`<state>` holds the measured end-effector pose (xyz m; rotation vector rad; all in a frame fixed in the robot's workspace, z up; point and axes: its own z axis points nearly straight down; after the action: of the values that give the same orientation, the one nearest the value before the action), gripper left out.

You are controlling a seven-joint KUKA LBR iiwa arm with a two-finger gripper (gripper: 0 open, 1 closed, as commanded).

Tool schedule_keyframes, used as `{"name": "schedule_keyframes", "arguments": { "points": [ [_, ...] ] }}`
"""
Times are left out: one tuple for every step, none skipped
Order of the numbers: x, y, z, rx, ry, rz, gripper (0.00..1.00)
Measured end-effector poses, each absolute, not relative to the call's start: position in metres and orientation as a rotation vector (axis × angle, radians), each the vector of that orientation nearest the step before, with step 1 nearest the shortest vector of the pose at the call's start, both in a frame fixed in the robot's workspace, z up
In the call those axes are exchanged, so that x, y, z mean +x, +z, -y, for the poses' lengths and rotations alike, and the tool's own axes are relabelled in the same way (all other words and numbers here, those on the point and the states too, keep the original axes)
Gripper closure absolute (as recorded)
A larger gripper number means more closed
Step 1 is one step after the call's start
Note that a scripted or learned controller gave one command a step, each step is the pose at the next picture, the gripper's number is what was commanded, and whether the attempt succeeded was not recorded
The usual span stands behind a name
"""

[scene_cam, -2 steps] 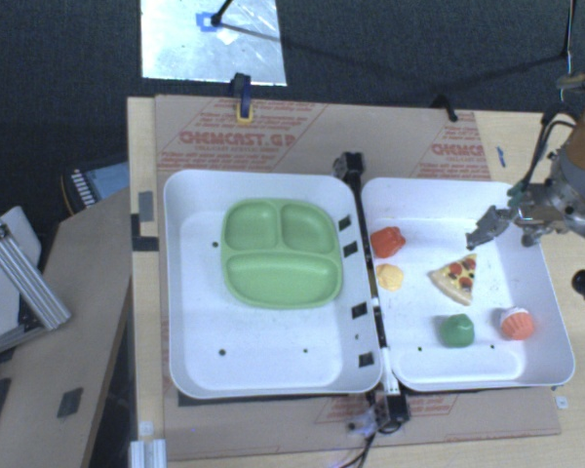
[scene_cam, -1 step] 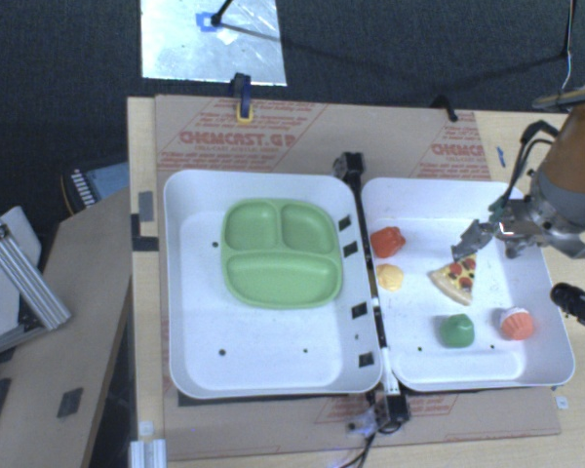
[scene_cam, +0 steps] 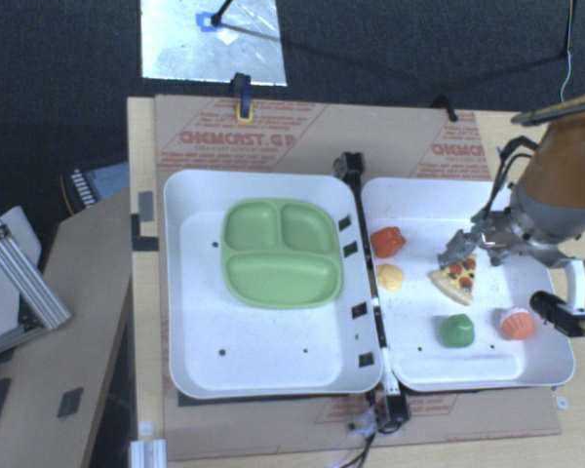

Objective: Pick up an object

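In the right bin lie a pizza slice, a red-orange toy pepper, a small yellow piece, a green round piece and an orange cupcake-like piece. My gripper hangs over the right bin, its tip just above the top edge of the pizza slice. Whether it touches the slice is unclear. The arm's grey body and orange band rise at the right.
The left bin holds a green divided plate. A black divider with clips runs between the bins. Brown cardboard lies under both bins, and a clamp sits at the bench's far edge.
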<state>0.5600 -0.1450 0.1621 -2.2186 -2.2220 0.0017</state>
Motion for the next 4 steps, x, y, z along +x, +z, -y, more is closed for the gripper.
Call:
{"name": "schedule_keyframes", "arguments": {
  "points": [
    [0.559, 0.101, 0.150, -2.218, 0.003, 2.220, 0.00],
    [0.561, 0.115, 0.151, -2.222, -0.002, 2.225, 1.00],
    [0.564, 0.159, 0.148, -2.221, -0.005, 2.229, 1.00],
    [0.562, 0.205, 0.142, -2.221, -0.006, 2.230, 1.00]
  ]
}}
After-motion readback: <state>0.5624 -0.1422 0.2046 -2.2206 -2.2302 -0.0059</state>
